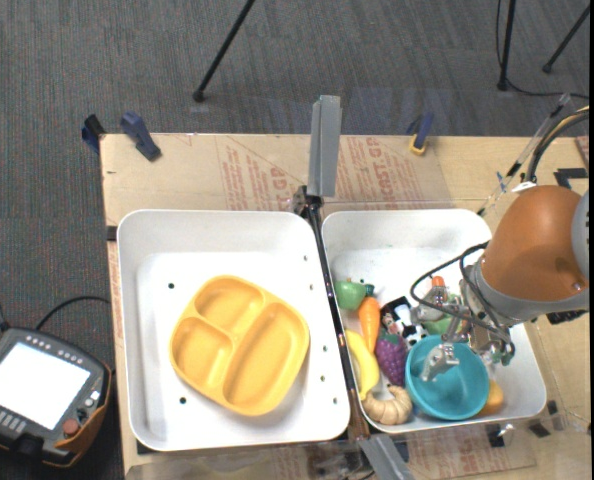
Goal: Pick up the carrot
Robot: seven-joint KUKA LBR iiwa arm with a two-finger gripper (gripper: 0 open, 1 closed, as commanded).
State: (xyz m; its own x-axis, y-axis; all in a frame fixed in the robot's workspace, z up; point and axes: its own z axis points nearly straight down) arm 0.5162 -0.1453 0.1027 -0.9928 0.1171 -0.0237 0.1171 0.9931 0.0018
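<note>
the carrot (369,319) was seen left of the teal bowl (449,380), ungrasped. the end effector (455,346) was poised over that bowl; its state could not be told. a leftward approach was judged necessary.

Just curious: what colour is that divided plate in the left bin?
Yellow: the divided plate, clearest in the camera view.

bench (227,173) w/ 2 white bins (142,243) side by side.

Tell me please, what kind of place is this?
Probably a robot lab or test room. A robot arm reaches over two white bins on a cardboard-covered bench, toy food such as a carrot lies in one, and a control tablet sits on the carpet.
</note>
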